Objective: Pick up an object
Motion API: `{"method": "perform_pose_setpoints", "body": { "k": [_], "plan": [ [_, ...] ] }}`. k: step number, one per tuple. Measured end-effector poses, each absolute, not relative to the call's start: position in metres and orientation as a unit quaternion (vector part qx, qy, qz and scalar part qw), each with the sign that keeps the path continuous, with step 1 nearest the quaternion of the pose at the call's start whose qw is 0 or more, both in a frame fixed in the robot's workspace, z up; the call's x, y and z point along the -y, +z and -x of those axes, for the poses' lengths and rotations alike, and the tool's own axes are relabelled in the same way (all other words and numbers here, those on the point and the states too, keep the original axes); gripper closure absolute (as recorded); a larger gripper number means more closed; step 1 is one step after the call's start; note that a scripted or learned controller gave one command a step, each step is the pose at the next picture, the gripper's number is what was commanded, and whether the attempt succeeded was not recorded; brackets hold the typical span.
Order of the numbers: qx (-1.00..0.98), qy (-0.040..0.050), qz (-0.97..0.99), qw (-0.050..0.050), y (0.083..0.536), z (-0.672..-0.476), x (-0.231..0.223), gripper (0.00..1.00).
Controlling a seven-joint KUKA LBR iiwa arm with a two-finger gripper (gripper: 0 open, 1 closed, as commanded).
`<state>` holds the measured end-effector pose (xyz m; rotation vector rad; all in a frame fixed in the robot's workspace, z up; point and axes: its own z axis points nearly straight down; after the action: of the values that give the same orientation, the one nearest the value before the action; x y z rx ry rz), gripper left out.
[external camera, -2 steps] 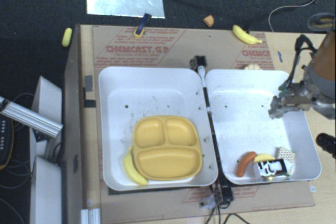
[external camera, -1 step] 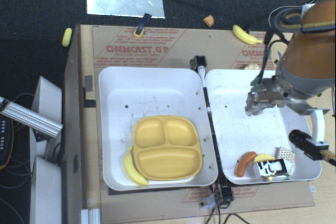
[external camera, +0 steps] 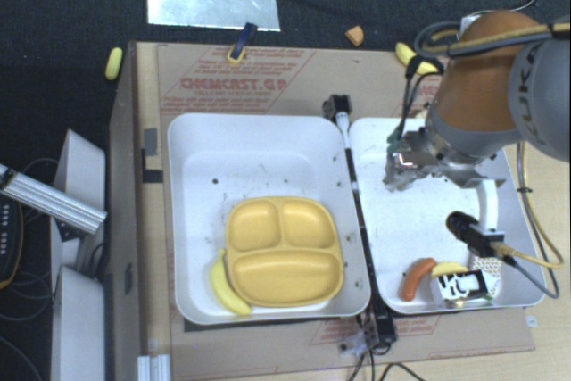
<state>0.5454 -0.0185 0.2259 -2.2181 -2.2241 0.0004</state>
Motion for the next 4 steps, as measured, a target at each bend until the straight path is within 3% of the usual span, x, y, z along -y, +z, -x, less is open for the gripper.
{"method": "perform_pose_setpoints", "body": {
  "k": [1, 3, 4],
  "plan": [
    [0.709, -0.0004, 0.706, 0.000, 0.184, -0.640, -0.023, 1.00],
    [0.707, -0.0005, 0.707, -0.001, 0.185, -0.640, 0.045, 1.00],
    [0.707, -0.0006, 0.707, -0.002, 0.233, -0.587, 0.085, 1.00]
  ]
}}
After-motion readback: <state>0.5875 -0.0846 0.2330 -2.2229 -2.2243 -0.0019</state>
